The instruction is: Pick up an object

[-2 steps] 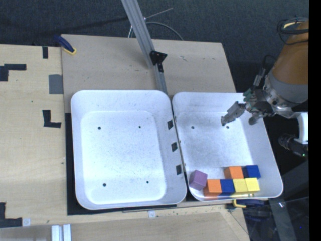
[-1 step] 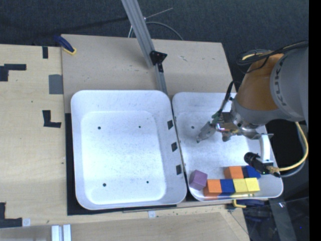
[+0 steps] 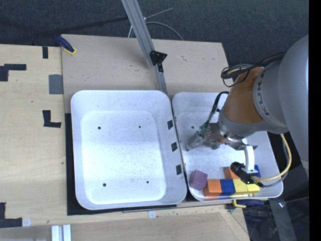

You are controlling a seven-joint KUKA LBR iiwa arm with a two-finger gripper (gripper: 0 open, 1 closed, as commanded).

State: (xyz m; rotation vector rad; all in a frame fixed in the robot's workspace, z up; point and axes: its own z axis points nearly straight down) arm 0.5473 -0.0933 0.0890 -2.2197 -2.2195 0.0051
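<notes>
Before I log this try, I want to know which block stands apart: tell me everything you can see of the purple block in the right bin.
The purple block is a small cube-like piece, dull lilac, matte, probably foam or painted wood. It lies a little skewed on the floor of the right bin, near its front left corner, close to the wall. It sits at the left end of the row of coloured blocks, next to the orange block; whether they touch I cannot tell. The gripper is further back in the bin, apart from it.

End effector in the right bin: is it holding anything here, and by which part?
Nothing can be seen held. The end effector hangs over a bare patch of the right bin, apart from the purple, orange, blue and yellow blocks at its near edge.
</notes>
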